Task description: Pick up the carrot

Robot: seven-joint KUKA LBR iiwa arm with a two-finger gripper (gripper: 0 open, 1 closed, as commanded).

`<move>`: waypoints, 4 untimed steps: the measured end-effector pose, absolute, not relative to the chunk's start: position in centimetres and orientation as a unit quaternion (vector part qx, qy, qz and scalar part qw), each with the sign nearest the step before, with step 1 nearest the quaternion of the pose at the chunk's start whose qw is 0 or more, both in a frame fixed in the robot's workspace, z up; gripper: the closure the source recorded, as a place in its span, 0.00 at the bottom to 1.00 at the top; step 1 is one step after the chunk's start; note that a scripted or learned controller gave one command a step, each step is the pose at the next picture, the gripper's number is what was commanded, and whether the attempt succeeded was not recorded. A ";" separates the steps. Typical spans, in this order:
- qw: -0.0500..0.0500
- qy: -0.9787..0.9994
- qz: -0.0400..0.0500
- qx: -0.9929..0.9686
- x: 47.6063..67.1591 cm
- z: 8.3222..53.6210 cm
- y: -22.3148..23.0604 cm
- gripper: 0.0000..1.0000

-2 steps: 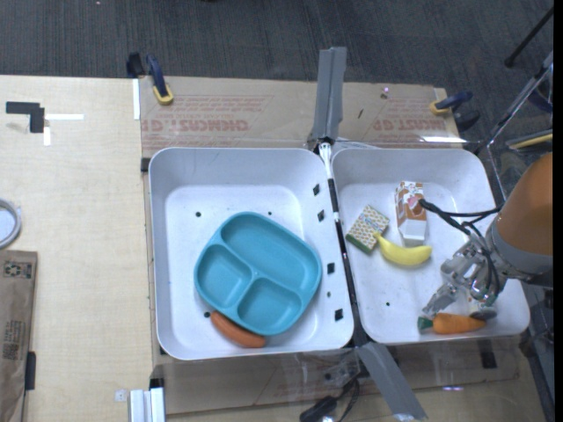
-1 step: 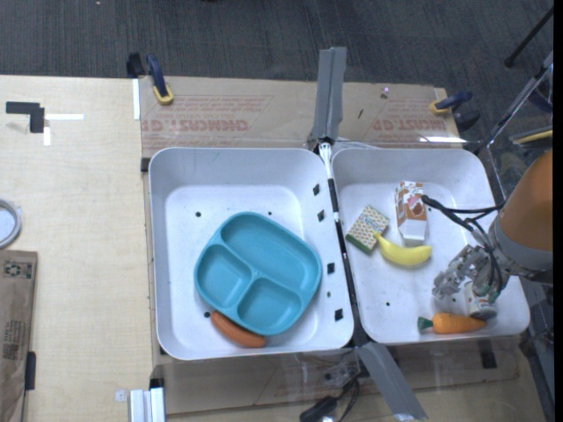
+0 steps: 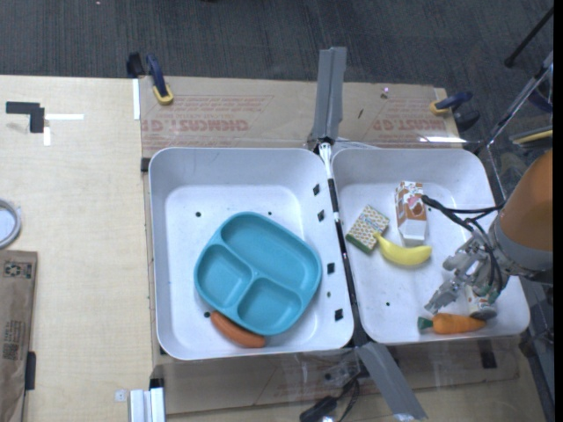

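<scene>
Hovering over target | small orange plastic carrot with green tip (image 3: 456, 323) lies at right white bin (image 3: 387, 310) front wall | metal two-finger gripper (image 3: 459, 295) just above it, finger state cannot tell | advice: descend straight, straddle carrot's middle, avoid wall.

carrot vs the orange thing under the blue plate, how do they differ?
The orange carrot with a green tip lies in the right white bin, fully exposed, beside the gripper. The plain orange-brown sausage-like piece lies in the left white bin, partly tucked under the blue divided plate. Both are elongated and near their bin's front wall.
</scene>
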State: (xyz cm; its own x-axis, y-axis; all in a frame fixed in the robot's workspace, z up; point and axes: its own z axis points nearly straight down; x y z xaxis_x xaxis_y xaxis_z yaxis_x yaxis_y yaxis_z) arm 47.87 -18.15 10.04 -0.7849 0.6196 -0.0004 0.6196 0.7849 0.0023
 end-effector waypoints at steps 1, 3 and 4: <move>0.002 0.944 0.002 0.329 48.0 10.9 -18.2 1.00; 0.000 0.957 0.000 0.289 47.8 9.2 -15.3 0.00; 0.002 0.957 0.001 0.291 47.9 10.1 -15.3 1.00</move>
